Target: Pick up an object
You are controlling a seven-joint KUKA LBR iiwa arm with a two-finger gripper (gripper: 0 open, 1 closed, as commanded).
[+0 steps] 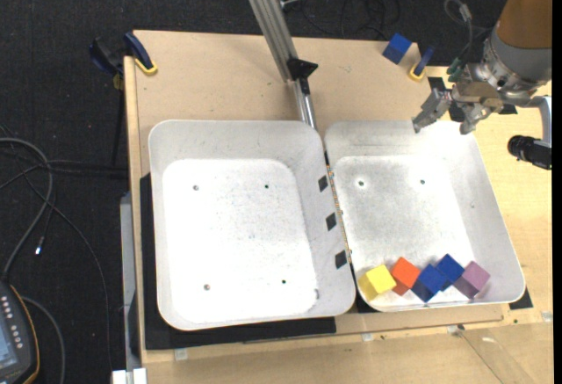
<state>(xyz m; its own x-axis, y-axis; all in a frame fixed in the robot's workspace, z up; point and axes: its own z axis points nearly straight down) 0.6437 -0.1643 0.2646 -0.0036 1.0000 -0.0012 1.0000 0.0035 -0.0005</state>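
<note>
The camera looks down at a slant on a wooden bench (219, 79) that carries two shallow white bins side by side. The left bin (176, 154) has a speckled floor with a few small dark dots on it. The right bin (474, 189) holds all the blocks, and they are gathered in its near right corner, close to the near wall.

From left to right in that corner there is a yellow block (378, 280), an orange block (405, 273), a dark blue block (438, 275) and a purple block (473, 278). They stand in a short row and seem to touch one another. The dark blue block may be two pieces together, but this cannot be told for sure.

The arm (527, 13) comes in from the right, with its orange band high at the right edge of the view. The gripper (448, 117) is above the far right edge of the right bin, well apart from the row of blocks. Its two fingers are spread apart and nothing is between them.

One more blue block (398, 47) lies on the bench beyond the right bin, next to a clamp with a yellow tip (416, 66). Another such clamp (139, 55) sits at the far left corner of the bench. A grey metal pole (263, 4) goes slanting from the far side down to the gap between the two bins. Cables (35, 198) lie on the dark floor to the left of the bench.
</note>
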